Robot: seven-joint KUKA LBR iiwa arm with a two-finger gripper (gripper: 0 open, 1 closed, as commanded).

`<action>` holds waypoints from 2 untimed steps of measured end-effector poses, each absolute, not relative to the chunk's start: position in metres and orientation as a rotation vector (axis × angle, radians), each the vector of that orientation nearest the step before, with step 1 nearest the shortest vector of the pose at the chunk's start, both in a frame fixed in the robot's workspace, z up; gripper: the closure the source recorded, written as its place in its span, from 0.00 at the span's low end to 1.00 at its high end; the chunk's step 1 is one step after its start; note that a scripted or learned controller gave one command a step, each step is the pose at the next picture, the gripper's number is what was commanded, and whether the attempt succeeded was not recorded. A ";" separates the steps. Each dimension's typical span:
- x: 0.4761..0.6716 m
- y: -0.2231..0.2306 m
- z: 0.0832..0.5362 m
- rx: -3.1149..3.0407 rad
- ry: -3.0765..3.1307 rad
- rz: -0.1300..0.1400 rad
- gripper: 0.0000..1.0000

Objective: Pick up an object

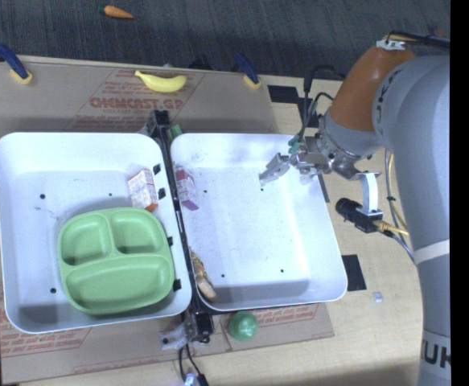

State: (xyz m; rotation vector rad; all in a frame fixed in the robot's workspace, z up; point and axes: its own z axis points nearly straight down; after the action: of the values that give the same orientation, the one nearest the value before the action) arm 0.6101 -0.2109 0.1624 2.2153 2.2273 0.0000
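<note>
Arm: the grey arm [411, 135] with its orange band reached in from the right, over the right bin's far right corner.
End effector: the end effector [273, 170] hung above the upper right part of the right bin [250, 240]; whether its fingers were apart or together could not be told, and nothing was seen between them.
Right bin: a small red-and-white packet [185, 187] lay against its left wall, and a tan object [202, 282] lay at its near left corner.
Left bin: the left bin [25, 183] held a green divided tray [117, 258] in its near half, with a small red-and-white carton [142, 189] just beyond the tray, near the right wall.
Bench: a yellow banana [162, 80] lay on the cardboard beyond the bins, and a green ball [243, 326] sat just in front of the right bin.
Floor: an orange carrot-like object [118, 11] lay on the dark carpet beyond the bench.
</note>
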 end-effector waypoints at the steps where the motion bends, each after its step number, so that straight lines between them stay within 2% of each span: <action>1: 0.585 -0.210 0.104 2.217 2.231 -0.004 0.00; 2: 0.502 -0.192 0.091 2.217 2.232 -0.004 0.00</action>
State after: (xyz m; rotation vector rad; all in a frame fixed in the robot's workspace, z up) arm 0.5023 -0.1919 0.0915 2.2173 2.2320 -0.0035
